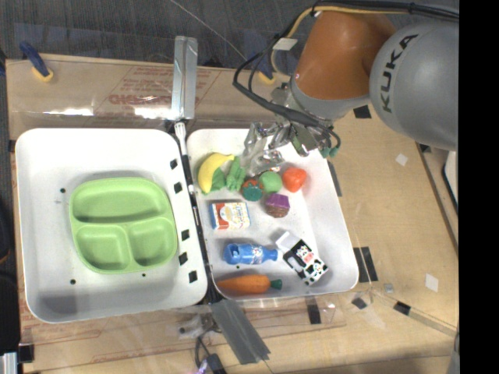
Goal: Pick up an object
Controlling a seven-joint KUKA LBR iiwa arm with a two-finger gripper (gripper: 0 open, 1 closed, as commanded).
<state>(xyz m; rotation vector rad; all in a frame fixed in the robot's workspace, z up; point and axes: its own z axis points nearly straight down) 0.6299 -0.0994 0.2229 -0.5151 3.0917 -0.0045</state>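
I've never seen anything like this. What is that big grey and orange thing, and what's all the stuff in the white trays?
The grey and orange thing is a robot arm. It reaches in from the right of this one picture, taken by a camera fixed above the bench and looking down at a slant. At its tip is a metal gripper, a two-fingered hand, lowered over the right bin.

That bin holds toy food: a banana, a green ball, an orange-red ball, a purple fruit, a small carton, a blue bottle, a cow-patterned milk carton and a carrot. The left bin holds a green divided plate.

I cannot tell whether the gripper has hold of anything.
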